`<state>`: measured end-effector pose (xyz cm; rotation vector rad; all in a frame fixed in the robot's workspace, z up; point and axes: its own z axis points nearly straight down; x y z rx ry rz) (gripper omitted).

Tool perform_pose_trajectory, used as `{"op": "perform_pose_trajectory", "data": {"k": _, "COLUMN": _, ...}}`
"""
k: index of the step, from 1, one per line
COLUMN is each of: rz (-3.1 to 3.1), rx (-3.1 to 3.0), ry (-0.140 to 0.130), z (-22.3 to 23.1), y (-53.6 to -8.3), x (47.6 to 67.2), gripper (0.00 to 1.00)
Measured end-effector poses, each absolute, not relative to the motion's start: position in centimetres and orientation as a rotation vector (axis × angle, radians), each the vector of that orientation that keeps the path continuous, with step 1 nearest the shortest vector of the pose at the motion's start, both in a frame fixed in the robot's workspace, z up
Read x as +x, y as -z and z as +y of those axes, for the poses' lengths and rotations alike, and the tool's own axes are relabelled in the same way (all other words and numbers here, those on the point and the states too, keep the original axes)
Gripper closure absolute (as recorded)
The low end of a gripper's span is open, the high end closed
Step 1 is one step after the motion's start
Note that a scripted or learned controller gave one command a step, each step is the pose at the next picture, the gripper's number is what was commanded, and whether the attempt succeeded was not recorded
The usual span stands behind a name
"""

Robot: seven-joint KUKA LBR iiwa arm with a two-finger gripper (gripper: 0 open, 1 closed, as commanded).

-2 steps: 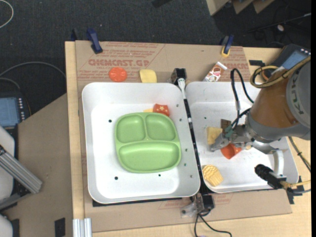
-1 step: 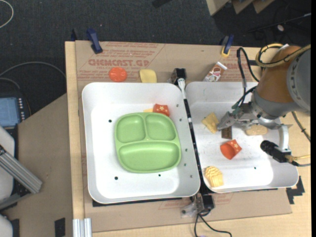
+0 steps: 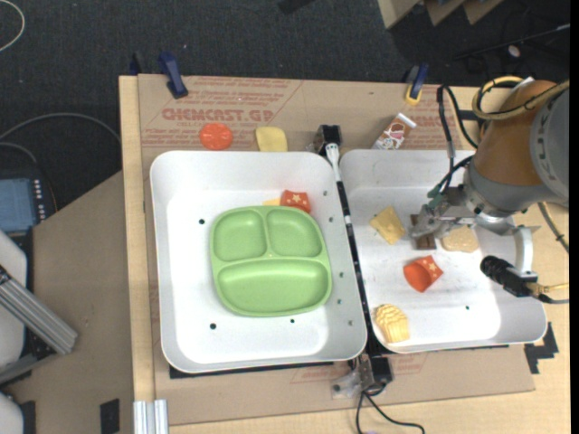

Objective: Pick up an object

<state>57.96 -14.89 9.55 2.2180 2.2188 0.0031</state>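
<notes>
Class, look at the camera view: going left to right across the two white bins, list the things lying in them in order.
Green tray → red packet → ridged yellow piece → red cup → tan piece.

We saw the gripper low in the right bin, near a yellow wedge and red cup; a green tray filled the left bin.

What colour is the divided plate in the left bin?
Light green; the divided plate shows plainly in the camera view.
</notes>
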Motion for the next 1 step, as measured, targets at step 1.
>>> {"op": "perform_pose_trajectory", "data": {"k": 1, "rz": 2.228, "rx": 2.208, "ry": -0.013, "z": -6.05, "y": -19.06, "x": 55.64, "gripper": 1.00}}
